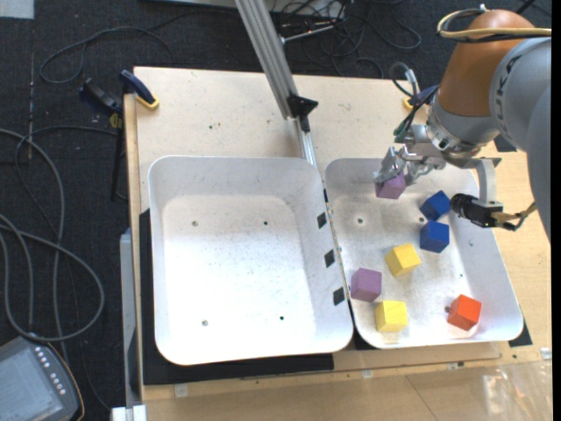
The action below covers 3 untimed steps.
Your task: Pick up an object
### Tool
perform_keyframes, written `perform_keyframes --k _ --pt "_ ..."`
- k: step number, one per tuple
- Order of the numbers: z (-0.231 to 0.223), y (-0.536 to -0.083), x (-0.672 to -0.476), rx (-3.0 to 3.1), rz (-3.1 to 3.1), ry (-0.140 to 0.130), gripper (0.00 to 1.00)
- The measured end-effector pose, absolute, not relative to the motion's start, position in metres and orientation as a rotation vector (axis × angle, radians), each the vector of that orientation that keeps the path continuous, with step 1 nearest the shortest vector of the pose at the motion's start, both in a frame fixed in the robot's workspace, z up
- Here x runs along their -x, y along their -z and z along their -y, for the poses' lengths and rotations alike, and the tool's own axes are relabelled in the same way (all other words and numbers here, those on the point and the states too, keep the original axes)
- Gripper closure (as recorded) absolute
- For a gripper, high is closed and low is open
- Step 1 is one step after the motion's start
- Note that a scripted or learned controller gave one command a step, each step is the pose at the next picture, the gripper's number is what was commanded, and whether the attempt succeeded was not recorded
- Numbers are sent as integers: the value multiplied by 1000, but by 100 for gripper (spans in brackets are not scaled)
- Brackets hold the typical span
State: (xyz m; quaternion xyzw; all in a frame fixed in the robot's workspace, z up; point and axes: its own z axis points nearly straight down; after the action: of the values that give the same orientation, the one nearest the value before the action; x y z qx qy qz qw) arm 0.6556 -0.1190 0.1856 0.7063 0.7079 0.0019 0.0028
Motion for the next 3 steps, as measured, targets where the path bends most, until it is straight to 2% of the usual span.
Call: perform_keyframes --k 1,2,3 --pt "119 -241 -667 -2213 -2221 -6 100" --pt "119 -295 -669 -2214 -2220 -6 100" --pt "68 -271 -660 -2216 -2232 3 100"
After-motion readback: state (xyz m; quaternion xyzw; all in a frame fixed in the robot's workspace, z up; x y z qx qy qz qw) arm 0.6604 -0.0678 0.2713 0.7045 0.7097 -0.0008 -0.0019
